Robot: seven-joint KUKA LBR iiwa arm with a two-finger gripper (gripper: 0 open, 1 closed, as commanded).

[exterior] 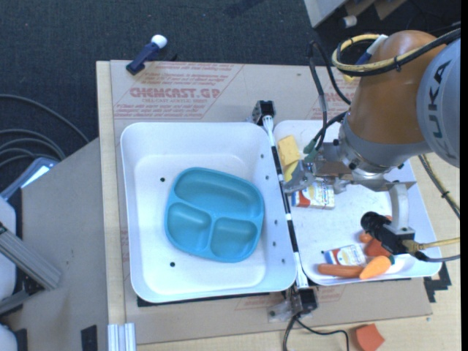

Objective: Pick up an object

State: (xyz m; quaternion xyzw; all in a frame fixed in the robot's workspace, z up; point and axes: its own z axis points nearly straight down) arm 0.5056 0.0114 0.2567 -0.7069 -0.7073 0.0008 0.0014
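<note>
**Right bin, left wall: gripper low over a small packet**

Against the left wall of the right shallow white bin [329, 229], the gripper [306, 185] hangs low under the grey-and-orange wrist. The wrist hides it from above, so I cannot tell whether it is spread or closed. Nothing can be seen held.

- Likely target, as a judgement: the small white packet with red print [317, 198], lying flat on the bin floor just beside the gripper, on its near-edge side.
- A yellow soft-looking rectangular block [288, 152] leans on the same wall, just beyond the gripper toward the far edge.
- Near corner of the right bin: a white sachet with blue and red print [345, 255], an orange sausage-shaped toy [338, 270] and an orange carrot-shaped piece [374, 268], close together and well apart from the gripper.
- The left shallow white bin [139, 196] holds a blue plastic three-compartment plate [213, 214] at its middle.

Risks from here:
- The packet lies flat and thin, so a closing grip may skid over it and come up with nothing.
- The wall is very close, so a small sideways error could strike the rim or pin the packet against it.
- The yellow block could be nudged or caught along with the packet.
</note>
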